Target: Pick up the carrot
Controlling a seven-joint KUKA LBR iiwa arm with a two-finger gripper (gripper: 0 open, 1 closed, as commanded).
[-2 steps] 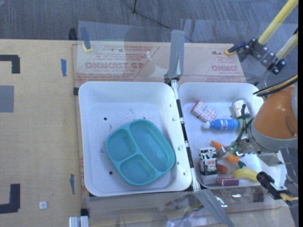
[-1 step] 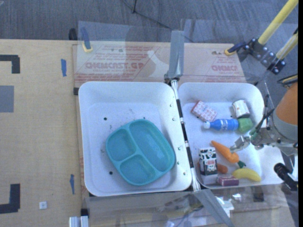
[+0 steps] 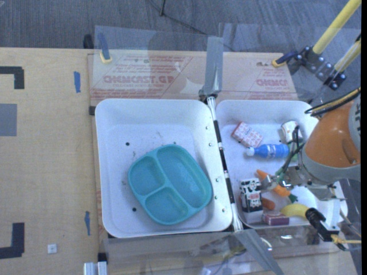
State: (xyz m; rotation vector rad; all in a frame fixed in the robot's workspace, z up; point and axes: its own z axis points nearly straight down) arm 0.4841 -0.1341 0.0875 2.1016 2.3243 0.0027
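Wooden bench under two white bins, teal divided plate (image 3: 170,183) in the left bin (image 3: 114,125). Right bin (image 3: 229,110) crowded: carrot (image 3: 272,182) lying mid-bin, just beside the small carton (image 3: 250,194), below the blue bottle (image 3: 269,150), above the banana (image 3: 295,210). Gripper (image 3: 282,179) right at the carrot's end, jaws impossible to judge, cannot tell whether spread. Best approached straight down astride the carrot, clear of carton and banana, closing gently before lifting

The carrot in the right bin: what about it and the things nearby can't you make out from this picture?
- Carrot: its middle is hidden, camera view, behind the tool.
- Tool: too small and cluttered to tell open from shut.
- Banana: right end covered by the arm.
- Small carton: print too small to read.
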